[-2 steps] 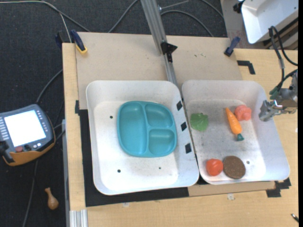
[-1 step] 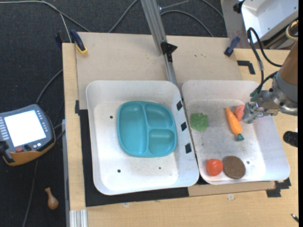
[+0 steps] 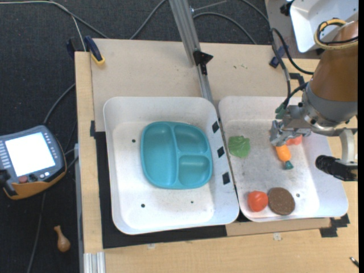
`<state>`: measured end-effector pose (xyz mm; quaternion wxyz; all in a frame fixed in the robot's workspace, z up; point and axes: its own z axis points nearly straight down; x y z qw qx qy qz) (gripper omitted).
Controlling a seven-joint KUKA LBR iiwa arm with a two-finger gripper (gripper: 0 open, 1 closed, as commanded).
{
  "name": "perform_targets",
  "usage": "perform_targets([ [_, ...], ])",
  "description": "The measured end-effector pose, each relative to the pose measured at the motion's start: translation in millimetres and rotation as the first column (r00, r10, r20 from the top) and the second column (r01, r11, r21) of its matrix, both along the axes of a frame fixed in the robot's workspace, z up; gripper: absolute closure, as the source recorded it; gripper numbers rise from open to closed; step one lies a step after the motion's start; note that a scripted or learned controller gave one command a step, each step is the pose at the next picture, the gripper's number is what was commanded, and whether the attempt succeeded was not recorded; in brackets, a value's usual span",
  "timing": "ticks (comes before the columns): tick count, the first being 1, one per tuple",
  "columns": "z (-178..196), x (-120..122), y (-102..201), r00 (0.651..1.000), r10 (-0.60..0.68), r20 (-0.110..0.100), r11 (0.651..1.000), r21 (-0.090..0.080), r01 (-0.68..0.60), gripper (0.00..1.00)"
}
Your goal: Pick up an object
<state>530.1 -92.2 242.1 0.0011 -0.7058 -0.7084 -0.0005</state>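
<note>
Two-finger metal gripper (image 3: 282, 139) sits directly above small orange plastic carrot (image 3: 283, 153); finger state cannot be told; carrot probably light, rigid, slippery; grasp mid-body.

I was running this in a robotics lab, not any lived-in room; the plywood bench (image 3: 148, 67) stood on dark carpet (image 3: 34, 67) with loose cables (image 3: 51, 7) trailing across it; a teach pendant (image 3: 28, 161) with a lit screen lay on the floor at the left; an aluminium strut (image 3: 185, 21) rose over the bench; two white bins (image 3: 119, 152) sat edged with black tape; the toy food (image 3: 239, 146) in them was plastic props, which marked it as a test cell.
</note>
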Motion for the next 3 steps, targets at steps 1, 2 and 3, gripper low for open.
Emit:
perform_targets([
  [1, 3, 2, 50, 1.000, -0.001, 0.000, 1.000, -0.001, 0.001, 1.00],
  [2, 2, 13, 113, 1.000, 0.005, 0.002, 1.000, 0.001, -0.005, 1.00],
  [3, 6, 29, 168, 1.000, 0.000, 0.002, 1.000, -0.001, 0.000, 1.00],
])
